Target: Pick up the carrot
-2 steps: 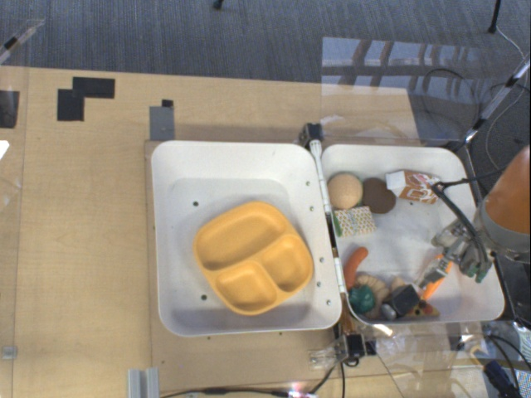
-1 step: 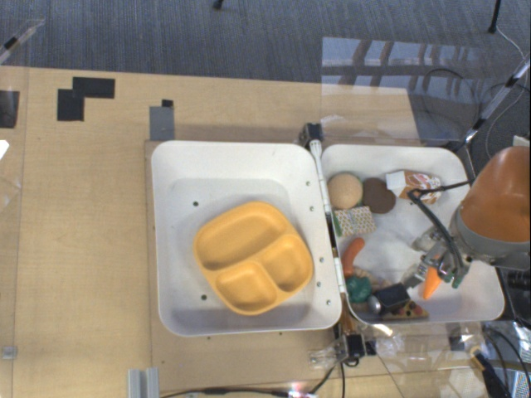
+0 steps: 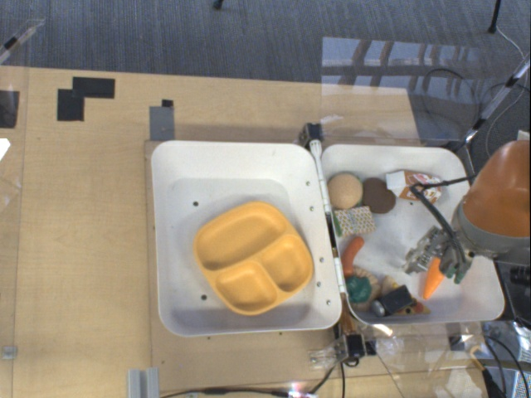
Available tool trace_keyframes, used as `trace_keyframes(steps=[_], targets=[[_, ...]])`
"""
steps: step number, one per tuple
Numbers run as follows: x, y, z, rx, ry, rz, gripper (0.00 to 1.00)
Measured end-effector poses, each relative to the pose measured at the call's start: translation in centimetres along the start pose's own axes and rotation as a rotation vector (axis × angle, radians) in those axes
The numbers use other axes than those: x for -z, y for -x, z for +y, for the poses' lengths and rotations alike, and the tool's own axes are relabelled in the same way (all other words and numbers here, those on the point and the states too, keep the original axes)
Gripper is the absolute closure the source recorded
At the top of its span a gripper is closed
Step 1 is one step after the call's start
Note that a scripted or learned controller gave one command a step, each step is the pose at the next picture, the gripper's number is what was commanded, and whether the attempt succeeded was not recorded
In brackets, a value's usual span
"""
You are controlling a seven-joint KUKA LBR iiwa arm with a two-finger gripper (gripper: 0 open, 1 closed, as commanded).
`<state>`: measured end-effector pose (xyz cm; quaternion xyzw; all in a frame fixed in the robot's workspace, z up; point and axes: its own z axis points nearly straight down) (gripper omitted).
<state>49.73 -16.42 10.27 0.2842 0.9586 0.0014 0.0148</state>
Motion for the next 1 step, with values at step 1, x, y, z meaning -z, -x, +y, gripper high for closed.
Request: trace_keyframes(steps=[1], targets=[[2.49, -1.43, 3.25, -0.252, -0.008, 0.015, 1.0]])
